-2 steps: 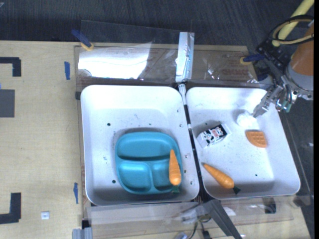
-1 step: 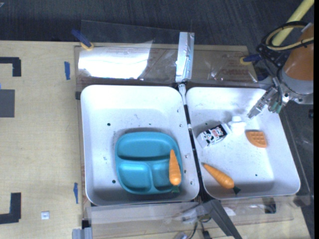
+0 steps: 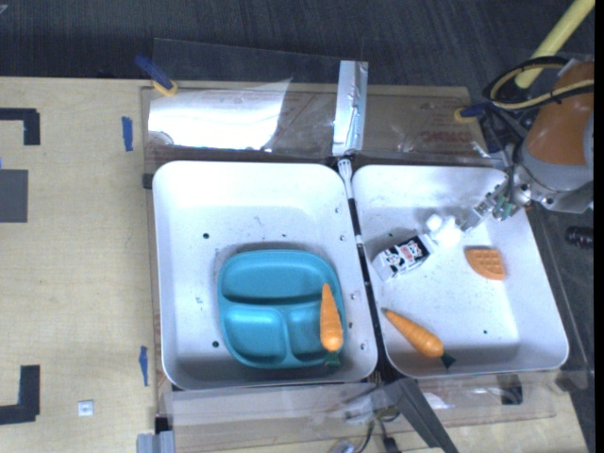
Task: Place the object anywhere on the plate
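A blue sectioned plate [image 3: 269,311] lies in the left bin [image 3: 189,206]. An orange carrot [image 3: 329,319] rests on the plate's right rim. In the right bin [image 3: 528,328] lie a second carrot [image 3: 413,333] at the front, an orange waffle-like piece [image 3: 485,262] on the right, and a small white bottle with a black label [image 3: 408,252] near the middle. My gripper [image 3: 493,206] hangs over the right bin's back right part, above and right of the bottle, apart from all of them.
The grey arm with its orange band [image 3: 559,135] reaches in at the upper right, with cables and a yellow rod [image 3: 566,22] behind it. A clear shield and metal divider [image 3: 349,111] stand behind the bins. Wooden bench [image 3: 66,281] lies to the left.
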Robot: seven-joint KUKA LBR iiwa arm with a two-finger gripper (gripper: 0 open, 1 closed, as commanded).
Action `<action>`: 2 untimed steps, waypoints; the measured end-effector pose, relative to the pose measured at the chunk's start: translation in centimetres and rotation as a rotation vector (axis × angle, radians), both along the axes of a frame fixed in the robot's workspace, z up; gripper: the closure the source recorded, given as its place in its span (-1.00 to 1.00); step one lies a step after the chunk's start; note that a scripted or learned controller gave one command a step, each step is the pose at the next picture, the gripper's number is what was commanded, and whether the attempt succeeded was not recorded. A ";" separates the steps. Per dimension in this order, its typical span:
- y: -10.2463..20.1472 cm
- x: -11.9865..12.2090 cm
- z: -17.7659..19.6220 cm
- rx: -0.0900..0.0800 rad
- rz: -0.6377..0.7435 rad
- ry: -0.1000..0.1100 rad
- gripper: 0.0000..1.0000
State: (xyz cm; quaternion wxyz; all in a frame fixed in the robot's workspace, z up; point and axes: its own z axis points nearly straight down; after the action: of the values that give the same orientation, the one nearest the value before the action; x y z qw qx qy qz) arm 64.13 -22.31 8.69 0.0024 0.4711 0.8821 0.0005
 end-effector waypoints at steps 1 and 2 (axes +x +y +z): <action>0.0 -2.7 0.0 0.000 0.034 0.001 1.00; 1.5 -4.4 0.0 0.002 -0.289 0.000 1.00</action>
State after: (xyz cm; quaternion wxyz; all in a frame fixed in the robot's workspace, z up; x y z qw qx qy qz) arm 59.77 -20.81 8.69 0.0018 0.5934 0.8049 0.0009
